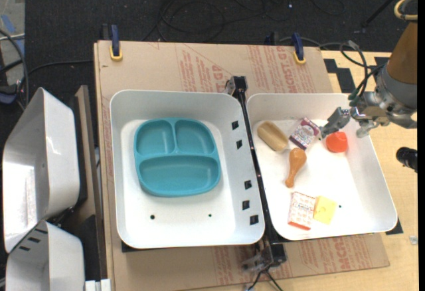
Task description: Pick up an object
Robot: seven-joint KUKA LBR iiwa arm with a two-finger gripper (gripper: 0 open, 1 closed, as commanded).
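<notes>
My gripper (350, 125) hangs over the upper right of the right bin (378, 170). Its two grey fingers (336, 121) stand apart, so it is open with nothing between them. Just below the left finger an orange-red round object (337, 143) rests on the bin floor. A purple and white packet (304, 133) lies to its left, next to a tan bread roll (271, 136). An orange-brown drumstick (295, 166) lies mid-bin. Near the front sit a red and white box (302, 210) and a yellow slice (325, 210).
The left bin (126, 150) holds a teal divided plate (177, 155). A black divider strip (252, 163) runs between the bins. The grey and orange arm (404, 64) comes in from the right. White containers (36, 163) stand off the bench at the left.
</notes>
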